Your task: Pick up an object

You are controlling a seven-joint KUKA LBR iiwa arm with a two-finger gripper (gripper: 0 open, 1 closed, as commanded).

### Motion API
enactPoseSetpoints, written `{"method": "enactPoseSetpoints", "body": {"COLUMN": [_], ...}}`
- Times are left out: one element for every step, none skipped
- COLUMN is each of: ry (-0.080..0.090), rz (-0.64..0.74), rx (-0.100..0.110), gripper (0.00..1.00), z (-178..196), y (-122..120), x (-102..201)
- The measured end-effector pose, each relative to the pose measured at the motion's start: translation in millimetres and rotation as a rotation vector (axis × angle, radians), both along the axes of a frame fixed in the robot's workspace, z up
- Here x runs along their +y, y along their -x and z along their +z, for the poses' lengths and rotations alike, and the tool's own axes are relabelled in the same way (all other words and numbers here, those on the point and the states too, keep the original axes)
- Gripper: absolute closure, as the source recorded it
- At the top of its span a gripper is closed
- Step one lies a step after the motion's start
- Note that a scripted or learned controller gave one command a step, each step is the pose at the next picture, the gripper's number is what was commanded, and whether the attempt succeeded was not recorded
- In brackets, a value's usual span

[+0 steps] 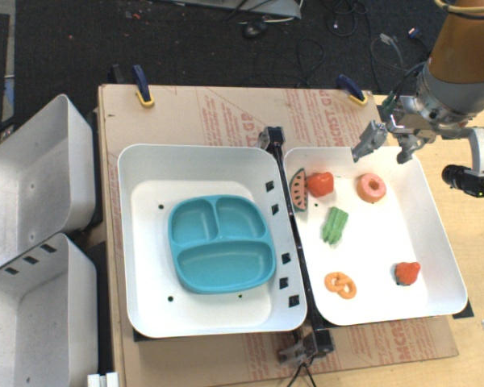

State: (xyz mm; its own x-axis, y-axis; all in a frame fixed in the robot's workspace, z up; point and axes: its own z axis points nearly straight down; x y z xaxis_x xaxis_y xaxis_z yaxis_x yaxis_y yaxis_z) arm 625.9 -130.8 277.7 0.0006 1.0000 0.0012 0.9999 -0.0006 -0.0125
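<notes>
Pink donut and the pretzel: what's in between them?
Mostly bare white bin floor between the pink donut and pretzel; the green pepper sits just left, in the camera view.

Single fixed camera above the bench [202,103], angled down, both bins within frame

2 white bins [145,216] on bench. 1 teal tray [222,243], left of frame centre. 6 food toys on the right: watermelon slice [298,189], tomato [320,184], donut [372,188], green veg [335,225], pretzel [340,285], strawberry [407,273].
</notes>
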Motion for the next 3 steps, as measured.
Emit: {"method": "enactPoseSetpoints", "body": {"ry": [0.002, 0.001, 0.001], "rz": [0.002, 0.0, -0.001], "rx": [-0.013, -0.009, -0.009], "gripper": [0.0, 0.0, 0.0], "z": [7.7, -55.1, -104.8], "y": [-1.8, -5.5, 1.5], "x": [0.4, 1.8, 9.1]}}
